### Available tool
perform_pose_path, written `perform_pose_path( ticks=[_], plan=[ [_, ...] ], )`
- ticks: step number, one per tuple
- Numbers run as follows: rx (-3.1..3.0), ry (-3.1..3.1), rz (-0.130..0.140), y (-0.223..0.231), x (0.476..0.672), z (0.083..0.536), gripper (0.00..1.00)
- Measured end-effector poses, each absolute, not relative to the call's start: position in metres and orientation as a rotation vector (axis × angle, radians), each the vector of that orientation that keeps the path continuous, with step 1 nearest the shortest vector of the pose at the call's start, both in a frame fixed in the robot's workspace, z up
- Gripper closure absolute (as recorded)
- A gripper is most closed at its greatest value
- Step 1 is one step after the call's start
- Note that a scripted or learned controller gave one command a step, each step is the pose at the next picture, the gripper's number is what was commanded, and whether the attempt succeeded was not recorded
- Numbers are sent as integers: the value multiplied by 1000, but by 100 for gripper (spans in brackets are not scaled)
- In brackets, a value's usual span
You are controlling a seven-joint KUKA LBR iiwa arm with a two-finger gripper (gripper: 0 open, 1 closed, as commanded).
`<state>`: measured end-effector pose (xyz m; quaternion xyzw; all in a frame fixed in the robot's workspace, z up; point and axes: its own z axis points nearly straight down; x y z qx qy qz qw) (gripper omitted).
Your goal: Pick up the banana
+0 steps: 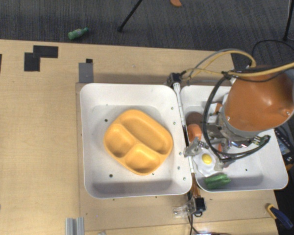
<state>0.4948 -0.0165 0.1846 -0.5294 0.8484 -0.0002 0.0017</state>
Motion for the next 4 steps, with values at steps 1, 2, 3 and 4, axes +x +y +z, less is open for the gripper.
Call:
perform_pose_path(
  ticks=[1,2,3,4],
  plan=[
    [-2136,2299,-2,-26,488,185,0],
    [-2471,1934,-3,-11,488,185,0],
    [-2465,1935,-6,-10,489,195,100],
    [-2822,1371,-6,-13,488,273,100]
  ],
)
